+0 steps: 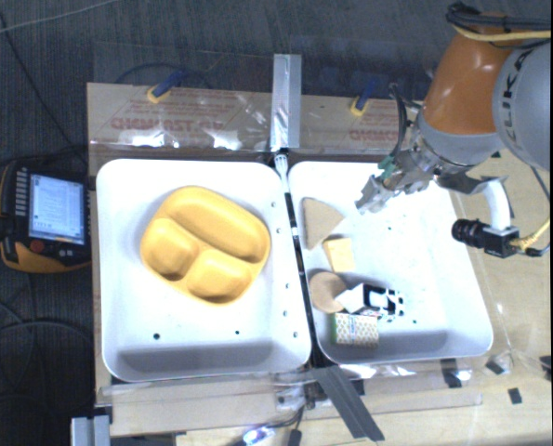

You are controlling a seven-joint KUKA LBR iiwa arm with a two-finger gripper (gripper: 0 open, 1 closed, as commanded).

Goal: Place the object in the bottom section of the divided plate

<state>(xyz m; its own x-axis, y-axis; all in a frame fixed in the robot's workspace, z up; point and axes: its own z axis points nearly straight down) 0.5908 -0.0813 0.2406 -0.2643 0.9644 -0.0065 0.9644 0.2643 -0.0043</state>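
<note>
A yellow divided plate (204, 242) lies in the left bin (127, 342), with nothing in its three sections; its bottom section (218, 273) faces the bin's front. In the right bin (453, 295) are several small objects: a tan wedge (319, 216), a pale yellow block (339, 253), a round tan piece (326, 289), a white and black item (378, 298) and a small patterned box (357, 327). My gripper (374, 196) hangs over the upper middle of the right bin, a little right of the tan wedge and apart from every object.
A metal divider bar (286, 100) stands behind the seam between the bins. A handheld pendant with a lit screen (48, 212) lies left of the left bin. A black cylinder on the arm (480, 233) hangs over the right bin's right side.
</note>
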